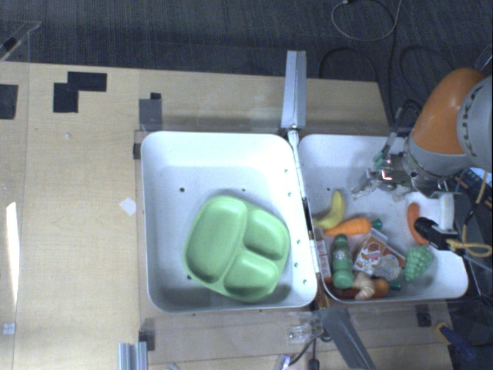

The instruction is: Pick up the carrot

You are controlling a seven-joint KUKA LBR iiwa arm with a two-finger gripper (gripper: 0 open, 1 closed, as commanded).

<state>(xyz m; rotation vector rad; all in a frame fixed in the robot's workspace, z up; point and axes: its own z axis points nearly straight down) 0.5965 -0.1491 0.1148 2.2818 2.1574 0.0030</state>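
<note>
The carrot (351, 227) is an orange tapered piece lying flat in the middle of the right bin (339, 154), just below a yellow banana (333, 210). My gripper (383, 182) hangs over the bin's upper right part, up and to the right of the carrot and apart from it. Nothing shows in its grasp. The grey wrist with its orange band (445, 114) hides the bin's far right corner.
Around the carrot lie a green bottle (340, 259), a printed box (377, 257), a green bumpy toy (418, 262) and a second orange piece (414, 219) by the right wall. The left bin (166, 164) holds a green divided plate (237, 247).
</note>
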